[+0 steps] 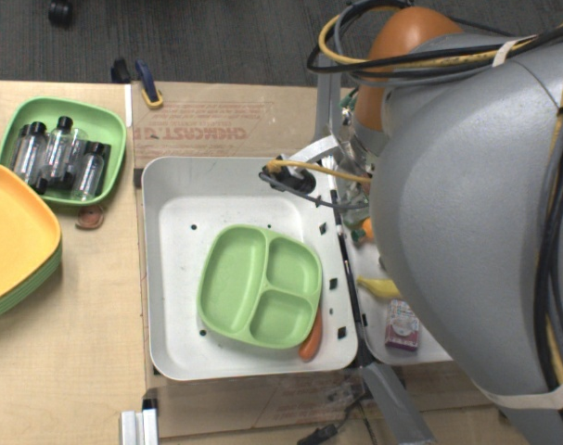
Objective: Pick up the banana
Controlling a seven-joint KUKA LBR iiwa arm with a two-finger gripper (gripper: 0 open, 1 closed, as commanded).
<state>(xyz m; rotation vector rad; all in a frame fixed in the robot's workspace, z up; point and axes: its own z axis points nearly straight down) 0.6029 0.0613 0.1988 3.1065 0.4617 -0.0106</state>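
Note:
A short yellow stretch of the banana [377, 287] lies in the right bin [374, 346], close to the wall shared with the left bin. The rest of it is hidden under the big grey arm [467, 230]. The gripper [353, 182] hangs over the far part of the right bin, well behind the banana, half covered by the arm and by cables. Nothing shows in its grasp.
The left bin [170, 341] holds a green divided plate [261, 286] with an orange carrot-like piece [311, 339] at its near right rim. In the right bin lie a pink packet [402, 326] and a small orange item [364, 228]. On the bench at left stand yellow plates [17, 244] and a green tray of bottles [63, 151].

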